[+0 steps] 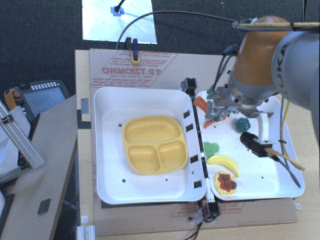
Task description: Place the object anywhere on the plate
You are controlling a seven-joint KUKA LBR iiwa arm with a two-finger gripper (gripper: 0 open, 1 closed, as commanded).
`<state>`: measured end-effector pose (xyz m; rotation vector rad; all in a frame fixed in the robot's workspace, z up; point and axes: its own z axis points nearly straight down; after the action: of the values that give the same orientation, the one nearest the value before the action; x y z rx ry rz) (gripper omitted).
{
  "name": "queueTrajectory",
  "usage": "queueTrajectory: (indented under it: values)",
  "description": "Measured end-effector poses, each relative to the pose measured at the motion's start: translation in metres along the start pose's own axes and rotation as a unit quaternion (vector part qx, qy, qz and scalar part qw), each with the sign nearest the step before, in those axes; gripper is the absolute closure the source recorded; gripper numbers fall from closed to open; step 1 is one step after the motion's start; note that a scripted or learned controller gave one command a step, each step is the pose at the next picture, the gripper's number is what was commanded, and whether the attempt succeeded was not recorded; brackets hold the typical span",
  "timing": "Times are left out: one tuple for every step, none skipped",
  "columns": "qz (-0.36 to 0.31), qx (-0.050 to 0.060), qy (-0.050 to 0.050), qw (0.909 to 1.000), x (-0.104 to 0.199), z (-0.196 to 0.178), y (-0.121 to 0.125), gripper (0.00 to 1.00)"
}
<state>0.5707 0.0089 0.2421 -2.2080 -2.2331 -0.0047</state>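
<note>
A yellow plate (152, 144) with three compartments lies in the middle of the left bin (107, 184). My gripper (216, 113) hangs low over the back left part of the right bin (260, 186), right by an orange carrot-like piece (200, 104) and a second orange-red piece (212, 122). The wrist hides how the gripper meets them. No object lies on the plate.
In the right bin lie a teal ball-like thing (243, 124), a green leafy piece (211, 148), a yellow banana (223, 163) and a small round pizza toy (225, 183). A black-clipped divider (197, 139) separates the two bins.
</note>
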Motion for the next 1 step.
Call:
queueTrajectory:
  values:
    - [0.001,0.0,0.0,1.0,0.045,0.0148,-0.0076,1.0]
